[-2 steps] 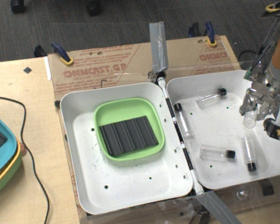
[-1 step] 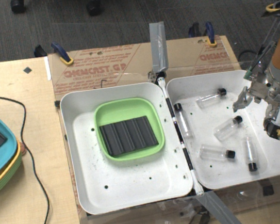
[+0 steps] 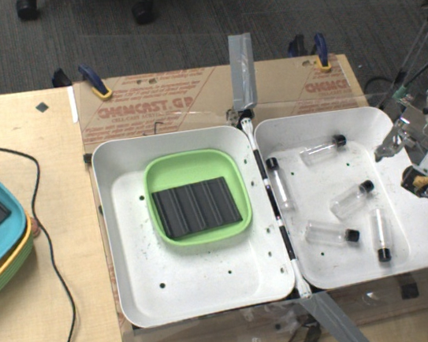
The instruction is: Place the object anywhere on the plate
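Bins sit side by side: the left bin [image 3: 137,297] holds the green plate [image 3: 194,169], a dark ribbed insert [image 3: 197,207] on it; the right bin [image 3: 417,251] holds scattered clear vials [image 3: 352,200], room between them, unpicked. Gripper [image 3: 414,152] waits at its right rim; jaw state can't be told

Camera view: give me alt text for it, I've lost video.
A green plate holding a dark ribbed insert sits in the left bin; five clear black-capped vials lie scattered in the right bin. The gripper sits at that bin's right edge.
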Tool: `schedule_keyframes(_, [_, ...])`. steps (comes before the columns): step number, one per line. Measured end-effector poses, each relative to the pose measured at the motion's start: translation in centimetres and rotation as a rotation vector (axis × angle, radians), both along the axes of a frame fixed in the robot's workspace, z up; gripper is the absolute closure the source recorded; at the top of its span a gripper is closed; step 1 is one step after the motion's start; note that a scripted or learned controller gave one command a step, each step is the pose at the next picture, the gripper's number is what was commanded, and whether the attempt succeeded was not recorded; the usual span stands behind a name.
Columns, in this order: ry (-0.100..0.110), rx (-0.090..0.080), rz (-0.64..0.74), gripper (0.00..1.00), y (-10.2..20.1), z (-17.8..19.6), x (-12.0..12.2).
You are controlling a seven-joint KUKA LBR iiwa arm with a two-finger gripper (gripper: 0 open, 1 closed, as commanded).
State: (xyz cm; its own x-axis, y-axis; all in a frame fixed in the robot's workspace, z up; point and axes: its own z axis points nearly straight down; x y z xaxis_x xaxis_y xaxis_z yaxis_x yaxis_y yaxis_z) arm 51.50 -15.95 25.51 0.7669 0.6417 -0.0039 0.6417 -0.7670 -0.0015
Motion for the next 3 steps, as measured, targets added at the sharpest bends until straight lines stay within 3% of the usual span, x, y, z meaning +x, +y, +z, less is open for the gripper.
schedule_keyframes(1, [0.002, -0.001, -0.277, 0.0, -5.2, 1.9, -0.9])
schedule_keyframes(2, [0.001, -0.002, -0.472, 0.0, -6.3, 3.4, -2.0])
schedule_keyframes(3, [0.003, -0.001, -0.494, 0.0, -6.2, 3.0, -3.8])
